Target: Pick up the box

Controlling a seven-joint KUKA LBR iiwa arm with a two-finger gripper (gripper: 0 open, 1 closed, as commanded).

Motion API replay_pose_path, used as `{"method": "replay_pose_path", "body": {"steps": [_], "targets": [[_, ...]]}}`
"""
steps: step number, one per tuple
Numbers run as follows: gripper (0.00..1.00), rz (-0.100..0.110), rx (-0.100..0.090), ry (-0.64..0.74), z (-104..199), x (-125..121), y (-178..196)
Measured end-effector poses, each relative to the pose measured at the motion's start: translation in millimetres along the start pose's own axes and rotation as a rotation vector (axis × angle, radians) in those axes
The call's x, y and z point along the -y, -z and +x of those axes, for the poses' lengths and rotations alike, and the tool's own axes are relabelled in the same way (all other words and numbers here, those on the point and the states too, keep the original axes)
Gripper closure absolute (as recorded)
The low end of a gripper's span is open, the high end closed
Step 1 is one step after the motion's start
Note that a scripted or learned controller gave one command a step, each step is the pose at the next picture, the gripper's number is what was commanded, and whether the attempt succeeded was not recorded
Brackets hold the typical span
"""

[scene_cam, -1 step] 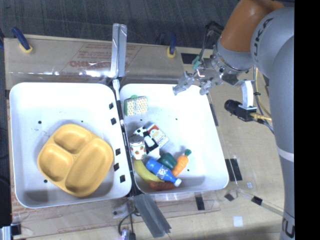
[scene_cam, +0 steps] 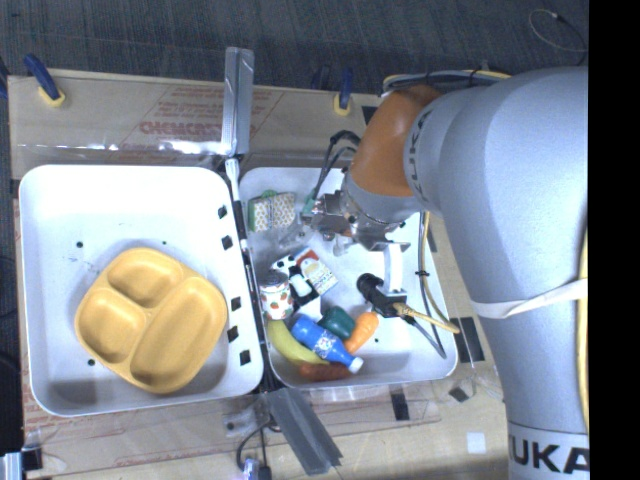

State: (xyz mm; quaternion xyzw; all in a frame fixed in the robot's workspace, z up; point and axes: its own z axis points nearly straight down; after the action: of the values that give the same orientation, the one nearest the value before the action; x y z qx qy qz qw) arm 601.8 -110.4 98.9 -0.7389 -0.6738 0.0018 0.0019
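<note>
A small green-and-white patterned box point(scene_cam: 272, 211) lies at the back left of the right bin point(scene_cam: 440, 360), close to the divider. My gripper point(scene_cam: 318, 218) hangs low over the back of that bin, just right of the box, under the orange wrist band. From this angle I cannot make out whether it touches the box. A second small red-and-white box point(scene_cam: 318, 272) lies flat near the bin's middle, in front of the gripper.
The right bin's front is crowded with a black-and-white toy point(scene_cam: 289, 265), a small can point(scene_cam: 275, 297), a banana point(scene_cam: 285, 342), a blue bottle point(scene_cam: 325, 340), a green object point(scene_cam: 338, 319) and an orange carrot point(scene_cam: 362, 330). A yellow divided plate point(scene_cam: 150, 318) lies in the left bin point(scene_cam: 60, 193).
</note>
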Motion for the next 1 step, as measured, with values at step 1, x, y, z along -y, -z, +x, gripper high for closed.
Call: {"method": "replay_pose_path", "body": {"steps": [1], "targets": [[0.00,-0.003,0.000,-0.060,-0.8,-36.9,-6.6]]}}
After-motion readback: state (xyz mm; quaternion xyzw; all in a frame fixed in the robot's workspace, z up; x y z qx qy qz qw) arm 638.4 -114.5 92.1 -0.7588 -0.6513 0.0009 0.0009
